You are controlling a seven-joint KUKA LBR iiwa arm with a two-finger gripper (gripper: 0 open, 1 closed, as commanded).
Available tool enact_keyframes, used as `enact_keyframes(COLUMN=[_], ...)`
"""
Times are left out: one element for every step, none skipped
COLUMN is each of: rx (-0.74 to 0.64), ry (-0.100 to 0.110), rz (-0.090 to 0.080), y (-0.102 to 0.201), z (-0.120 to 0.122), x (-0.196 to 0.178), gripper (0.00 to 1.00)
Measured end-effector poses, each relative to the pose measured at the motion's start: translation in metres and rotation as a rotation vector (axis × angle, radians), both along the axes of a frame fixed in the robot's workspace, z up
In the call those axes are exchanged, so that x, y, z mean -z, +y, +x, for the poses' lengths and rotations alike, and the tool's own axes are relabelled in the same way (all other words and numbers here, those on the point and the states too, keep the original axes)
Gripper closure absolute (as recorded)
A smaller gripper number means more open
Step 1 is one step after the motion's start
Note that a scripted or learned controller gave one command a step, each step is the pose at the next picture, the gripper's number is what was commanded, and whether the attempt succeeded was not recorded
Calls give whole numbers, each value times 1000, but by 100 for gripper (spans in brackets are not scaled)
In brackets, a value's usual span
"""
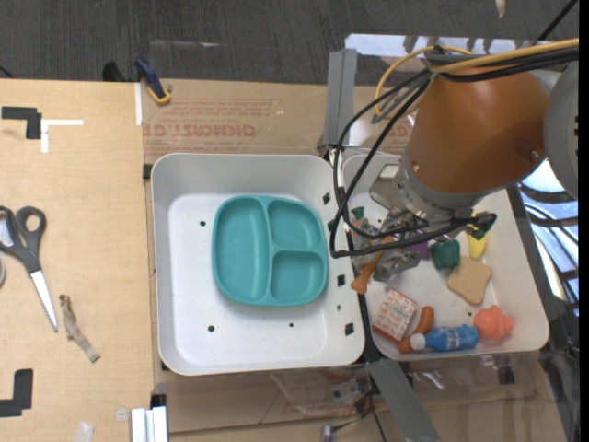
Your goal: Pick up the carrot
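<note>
Two white bins sit side by side on the desk, and in the right bin (525,339) the carrot (364,275) lies by the left wall beneath the gripper (398,263), finger state untellable; judged mid-approach, next needing a descent astride it.

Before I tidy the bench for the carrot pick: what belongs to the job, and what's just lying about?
Job: carrot, gripper, right bin.
Lying about: teal tray, scissors, blue bottle, toast slice, snack packet.
</note>
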State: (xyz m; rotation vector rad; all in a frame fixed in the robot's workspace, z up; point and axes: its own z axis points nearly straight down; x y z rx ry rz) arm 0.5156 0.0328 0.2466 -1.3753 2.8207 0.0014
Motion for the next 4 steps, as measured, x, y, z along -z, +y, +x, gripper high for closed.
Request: enact_keyframes(rx=[95,-134,-282,-501], ry=[3,2,2,-1], rz=[-1,0,0,0], y=[25,-19,-69,-142], z=[-32,-31,-37,-19], x=[51,-118,4,-180], gripper=[100,100,100,100])
